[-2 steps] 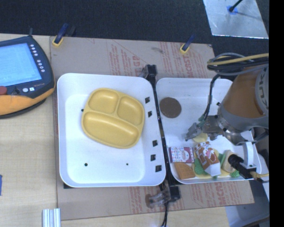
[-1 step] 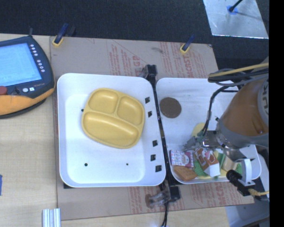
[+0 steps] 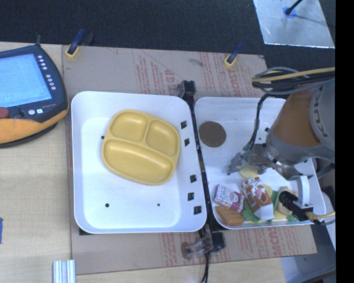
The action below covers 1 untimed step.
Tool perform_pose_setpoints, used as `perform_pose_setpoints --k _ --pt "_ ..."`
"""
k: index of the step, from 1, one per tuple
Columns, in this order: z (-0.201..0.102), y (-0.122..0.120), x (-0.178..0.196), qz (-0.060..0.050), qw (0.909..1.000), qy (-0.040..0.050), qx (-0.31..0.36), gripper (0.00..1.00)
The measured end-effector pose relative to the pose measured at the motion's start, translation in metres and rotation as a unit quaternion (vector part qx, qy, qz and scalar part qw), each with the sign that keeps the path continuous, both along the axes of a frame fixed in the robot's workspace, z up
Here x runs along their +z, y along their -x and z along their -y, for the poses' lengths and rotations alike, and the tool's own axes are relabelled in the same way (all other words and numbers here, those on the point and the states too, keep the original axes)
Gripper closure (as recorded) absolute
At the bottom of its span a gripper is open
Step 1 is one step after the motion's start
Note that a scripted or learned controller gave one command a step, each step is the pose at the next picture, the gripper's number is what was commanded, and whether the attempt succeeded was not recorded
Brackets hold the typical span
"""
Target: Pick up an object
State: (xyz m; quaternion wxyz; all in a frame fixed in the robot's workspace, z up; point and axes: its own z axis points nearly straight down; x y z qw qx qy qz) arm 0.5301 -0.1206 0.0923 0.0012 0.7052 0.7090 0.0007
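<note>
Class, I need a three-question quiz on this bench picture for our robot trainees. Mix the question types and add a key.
1. True or false: the yellow divided plate lies in the left bin.
2. Which item lies nearest the right bin's far left corner? A) brown disc B) snack packet C) yellow divided plate
3. Fill in: the gripper hangs over the ____ bin.

Key: 1 true; 2 A; 3 right.
</note>
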Motion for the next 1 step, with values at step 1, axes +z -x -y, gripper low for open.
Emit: perform_pose_setpoints --k 1 --pt "0.0008 0.0026 0.0106 -0.003 1.0 -0.0006 0.001 1.0"
